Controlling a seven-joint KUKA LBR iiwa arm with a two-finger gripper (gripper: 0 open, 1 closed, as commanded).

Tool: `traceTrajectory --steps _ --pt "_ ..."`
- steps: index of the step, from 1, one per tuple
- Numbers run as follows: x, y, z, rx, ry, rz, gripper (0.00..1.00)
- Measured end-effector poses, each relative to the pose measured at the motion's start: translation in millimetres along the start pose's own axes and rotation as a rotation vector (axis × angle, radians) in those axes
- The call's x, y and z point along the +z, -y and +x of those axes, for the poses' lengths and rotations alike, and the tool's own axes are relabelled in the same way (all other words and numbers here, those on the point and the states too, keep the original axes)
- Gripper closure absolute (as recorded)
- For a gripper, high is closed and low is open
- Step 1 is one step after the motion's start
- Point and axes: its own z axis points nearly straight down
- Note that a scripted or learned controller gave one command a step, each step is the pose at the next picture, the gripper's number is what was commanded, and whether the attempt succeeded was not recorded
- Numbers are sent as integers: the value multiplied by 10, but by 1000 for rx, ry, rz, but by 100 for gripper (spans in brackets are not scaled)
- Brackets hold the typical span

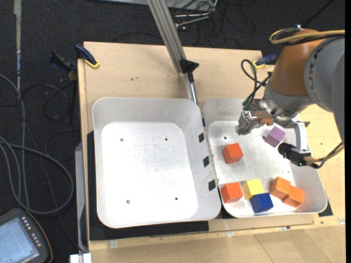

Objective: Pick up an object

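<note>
Gripper (245, 125) hangs over right bin (219, 106), fingers unclear. Orange cube (232, 153) looks light, rigid; pinch flat opposite faces.

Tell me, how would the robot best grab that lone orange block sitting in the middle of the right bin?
Probably from straight above, closing on two opposite flat sides of the orange block. It stands apart from the other blocks and from the right bin's walls, so there is room beside its faces. It sits turned a little, so the gripper would need to rotate to match.
</note>
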Motion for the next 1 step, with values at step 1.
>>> traceTrajectory --steps 1 --pt "-559 76 -21 0 1 -1 100"
